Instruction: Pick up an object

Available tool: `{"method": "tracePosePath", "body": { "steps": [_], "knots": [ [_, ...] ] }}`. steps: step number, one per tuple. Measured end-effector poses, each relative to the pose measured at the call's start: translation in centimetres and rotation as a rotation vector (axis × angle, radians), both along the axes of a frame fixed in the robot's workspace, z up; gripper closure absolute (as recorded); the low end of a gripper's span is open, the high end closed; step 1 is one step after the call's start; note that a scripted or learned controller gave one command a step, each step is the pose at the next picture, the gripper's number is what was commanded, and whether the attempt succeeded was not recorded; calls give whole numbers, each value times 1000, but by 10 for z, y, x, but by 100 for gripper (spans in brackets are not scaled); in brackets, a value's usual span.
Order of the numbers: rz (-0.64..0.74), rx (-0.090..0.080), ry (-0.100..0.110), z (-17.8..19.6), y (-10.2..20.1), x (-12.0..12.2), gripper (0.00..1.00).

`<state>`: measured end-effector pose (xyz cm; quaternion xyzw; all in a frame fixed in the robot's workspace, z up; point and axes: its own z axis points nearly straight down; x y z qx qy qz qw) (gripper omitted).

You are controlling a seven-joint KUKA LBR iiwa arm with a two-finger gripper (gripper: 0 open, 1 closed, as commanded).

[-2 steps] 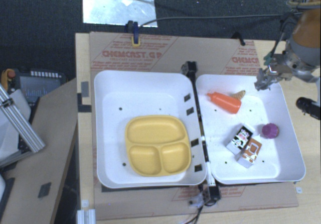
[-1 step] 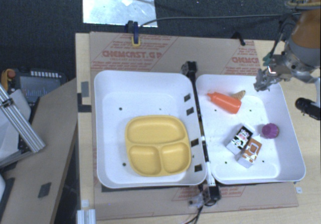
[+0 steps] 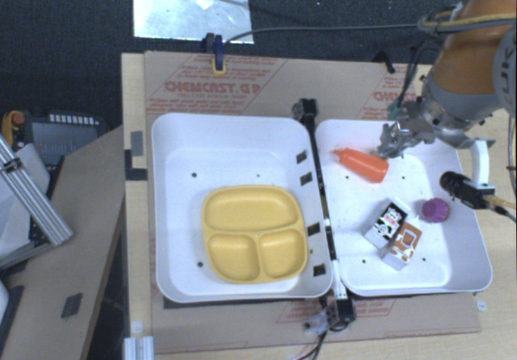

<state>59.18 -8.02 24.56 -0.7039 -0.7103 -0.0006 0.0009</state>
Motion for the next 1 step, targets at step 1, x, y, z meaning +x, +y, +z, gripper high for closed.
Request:
{"method": "tracePosePath", "body": {
  "steps": [1],
  "knots": [
    [0, -1, -1, -7, 56, -5, 100]
  ]
}}
